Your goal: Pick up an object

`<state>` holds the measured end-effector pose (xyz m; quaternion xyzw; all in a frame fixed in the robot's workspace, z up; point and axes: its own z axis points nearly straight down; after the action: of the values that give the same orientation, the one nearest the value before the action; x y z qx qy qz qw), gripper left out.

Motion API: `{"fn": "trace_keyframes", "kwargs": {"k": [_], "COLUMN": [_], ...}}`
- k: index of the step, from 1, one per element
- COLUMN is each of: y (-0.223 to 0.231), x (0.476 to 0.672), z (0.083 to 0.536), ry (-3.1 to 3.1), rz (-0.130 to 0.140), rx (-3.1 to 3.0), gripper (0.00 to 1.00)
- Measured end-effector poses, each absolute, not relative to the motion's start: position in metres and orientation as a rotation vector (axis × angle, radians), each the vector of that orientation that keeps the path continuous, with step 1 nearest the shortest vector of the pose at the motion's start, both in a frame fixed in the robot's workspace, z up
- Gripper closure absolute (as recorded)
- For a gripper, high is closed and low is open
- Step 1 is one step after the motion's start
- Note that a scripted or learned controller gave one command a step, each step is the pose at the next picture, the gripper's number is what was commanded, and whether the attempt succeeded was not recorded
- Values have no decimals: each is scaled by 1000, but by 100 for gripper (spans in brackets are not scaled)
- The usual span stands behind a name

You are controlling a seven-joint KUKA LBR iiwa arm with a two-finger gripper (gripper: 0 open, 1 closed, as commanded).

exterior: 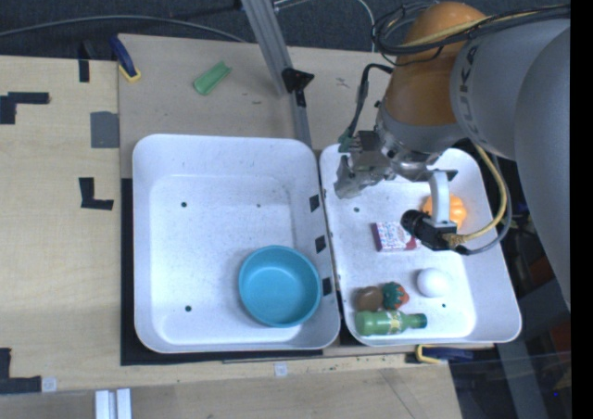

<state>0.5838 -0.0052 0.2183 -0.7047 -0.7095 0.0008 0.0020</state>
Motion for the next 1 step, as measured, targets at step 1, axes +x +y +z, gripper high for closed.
{"fn": "trace_keyframes", "kwargs": {"k": [1], "y": [39], "x": [559], "z": [227], "ry": [-2226], "rz": [2], "rx": [-2212], "gripper": [100]}}
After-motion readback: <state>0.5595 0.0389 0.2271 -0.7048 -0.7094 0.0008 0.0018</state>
